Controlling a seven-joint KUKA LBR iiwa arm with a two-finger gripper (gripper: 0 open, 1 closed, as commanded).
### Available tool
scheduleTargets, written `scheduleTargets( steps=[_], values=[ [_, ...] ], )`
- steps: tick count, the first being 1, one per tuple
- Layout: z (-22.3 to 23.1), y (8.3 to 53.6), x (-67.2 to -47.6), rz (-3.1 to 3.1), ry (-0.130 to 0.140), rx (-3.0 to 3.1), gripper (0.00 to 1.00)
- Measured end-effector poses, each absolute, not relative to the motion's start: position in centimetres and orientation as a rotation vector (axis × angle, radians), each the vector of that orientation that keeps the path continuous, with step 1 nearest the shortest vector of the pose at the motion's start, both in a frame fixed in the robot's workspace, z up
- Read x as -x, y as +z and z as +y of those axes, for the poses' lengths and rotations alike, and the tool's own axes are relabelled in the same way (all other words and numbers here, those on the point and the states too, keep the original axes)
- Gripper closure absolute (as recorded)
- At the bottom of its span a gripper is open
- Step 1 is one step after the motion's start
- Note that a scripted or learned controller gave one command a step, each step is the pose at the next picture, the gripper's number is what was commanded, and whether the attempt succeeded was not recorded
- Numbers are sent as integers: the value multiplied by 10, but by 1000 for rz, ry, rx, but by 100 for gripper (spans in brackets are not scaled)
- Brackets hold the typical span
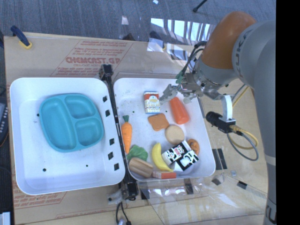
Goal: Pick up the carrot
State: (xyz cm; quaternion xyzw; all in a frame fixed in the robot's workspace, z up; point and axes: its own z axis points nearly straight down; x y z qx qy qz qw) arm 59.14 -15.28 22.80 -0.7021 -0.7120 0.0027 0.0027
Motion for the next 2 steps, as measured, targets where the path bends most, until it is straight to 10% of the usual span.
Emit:
scheduleTargets(
  steps=[1,2],
  values=[
    [-118,94,-561,-2382,8,2044,0],
    [-118,104,-560,-2390,16,2030,100]
  ],
)
